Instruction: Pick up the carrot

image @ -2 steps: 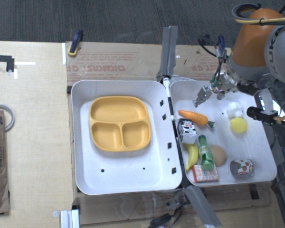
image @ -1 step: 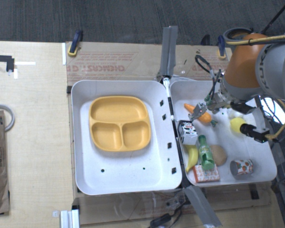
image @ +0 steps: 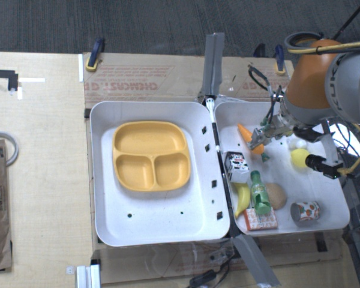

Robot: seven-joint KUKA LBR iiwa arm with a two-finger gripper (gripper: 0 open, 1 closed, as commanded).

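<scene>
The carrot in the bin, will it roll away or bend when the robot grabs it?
The carrot looks like a stiff toy, so it probably won't bend. Its rounded, tapered shape could let it roll or slip sideways. It lies at the end effector, near the bin wall, which might stop it.

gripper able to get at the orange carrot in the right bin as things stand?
Probably yes. The gripper is already right at the orange carrot, near the back of the right white bin. Nothing lies on top of it; the small black-and-white carton sits nearer the front, apart.
</scene>
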